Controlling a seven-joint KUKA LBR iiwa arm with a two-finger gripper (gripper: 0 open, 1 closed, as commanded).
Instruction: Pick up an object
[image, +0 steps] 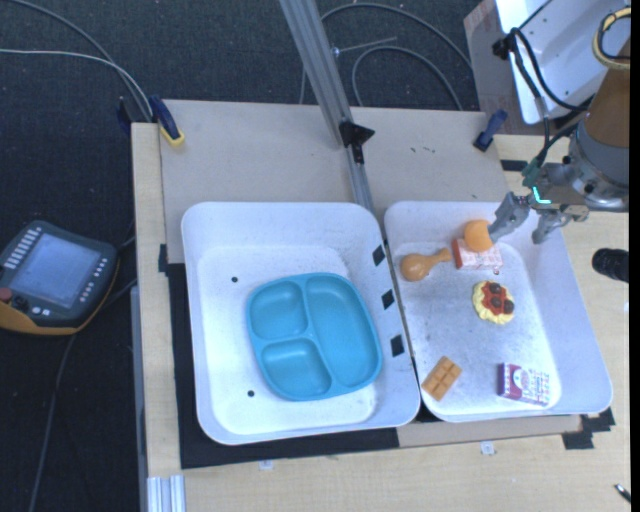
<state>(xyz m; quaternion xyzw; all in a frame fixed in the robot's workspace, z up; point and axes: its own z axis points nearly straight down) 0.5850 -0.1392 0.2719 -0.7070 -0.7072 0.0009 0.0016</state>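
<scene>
Right bin (585, 330) holds a wooden pestle (424, 264) — lying left-right, head left — gripper (527, 218) spread, empty.

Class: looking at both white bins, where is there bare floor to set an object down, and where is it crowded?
Free: right white bin floor between orange cracker and purple carton. Crowded: its far end; the blue divided plate takes most of the left bin.

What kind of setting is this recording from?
Most likely a robotics lab bench: two shallow white bins of toy food, a grey arm's two-finger gripper over the right one, and a handheld control pendant amid loose cables.
</scene>
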